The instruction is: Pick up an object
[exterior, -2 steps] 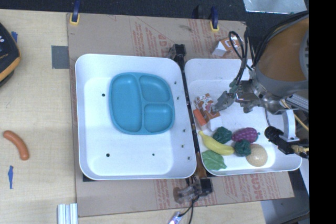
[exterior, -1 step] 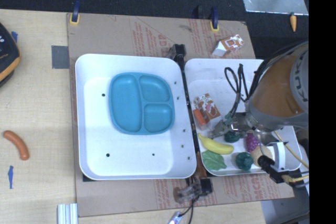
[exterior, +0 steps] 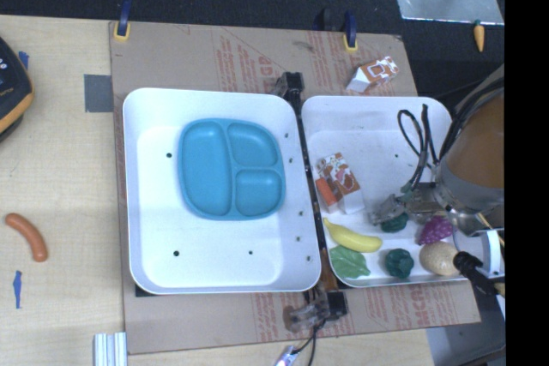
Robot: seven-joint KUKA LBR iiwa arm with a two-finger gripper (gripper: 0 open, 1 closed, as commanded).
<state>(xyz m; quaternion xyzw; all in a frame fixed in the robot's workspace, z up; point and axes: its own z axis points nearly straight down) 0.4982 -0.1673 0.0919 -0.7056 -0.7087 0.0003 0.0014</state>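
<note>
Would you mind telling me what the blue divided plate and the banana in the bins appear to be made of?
Blue divided plate: probably moulded plastic, matte to satin; uniform colour, soft rounded compartment ridges, faint sheen.
Banana: likely a plastic or rubber toy, smooth; flat, even yellow with no spots or bruising, though it is too small in the view to be sure.

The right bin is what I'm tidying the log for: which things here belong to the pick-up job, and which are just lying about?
Job:
hand, low in the right bin
dark green toy at its tip
banana
purple grapes
snack packet

Lying about:
blue plate in the left bin
sausage on the bench
small carton
</note>
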